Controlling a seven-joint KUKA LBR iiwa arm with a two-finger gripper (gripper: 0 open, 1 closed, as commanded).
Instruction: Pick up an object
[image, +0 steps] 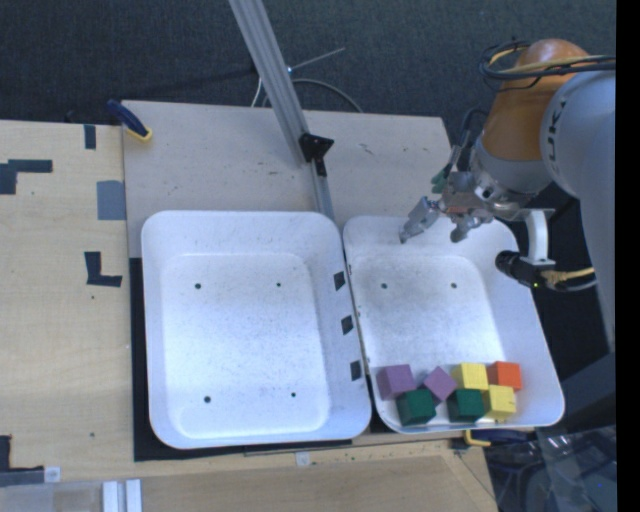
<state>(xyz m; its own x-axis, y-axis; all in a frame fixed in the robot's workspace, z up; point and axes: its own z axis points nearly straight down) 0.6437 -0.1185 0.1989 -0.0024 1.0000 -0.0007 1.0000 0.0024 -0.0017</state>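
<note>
— So, what do we meet first, going from the left?

— We start on the wooden bench (60, 330), pale, with a few dark tape marks (95, 268) on it. At its far edge we see a small clamp (130, 119) with a blue and yellow handle. Next comes the left bin (240, 225), a shallow white tray with rounded corners. A grey metal pole (280, 85) slants down from the top and ends at the far rim between the two bins.

— And the right bin?

— We see the right bin (420, 225) just beside the left one, their rims touching. All the blocks sit together along its near edge. From left to right we count a purple block (396, 379), a green block (417, 406) in front of it, a second purple block (439, 383), a second green block (465, 404), a yellow block (471, 376), another yellow block (502, 401) and an orange block (507, 374). They lie packed close, several touching.

— Where is the arm?

— We find the arm (570, 110) coming in from the right, grey with an orange band. Its gripper (438, 228) hangs over the far end of the right bin, well apart from the blocks. Its two fingers (413, 226) are spread with a gap between them, and we see nothing held there.
</note>
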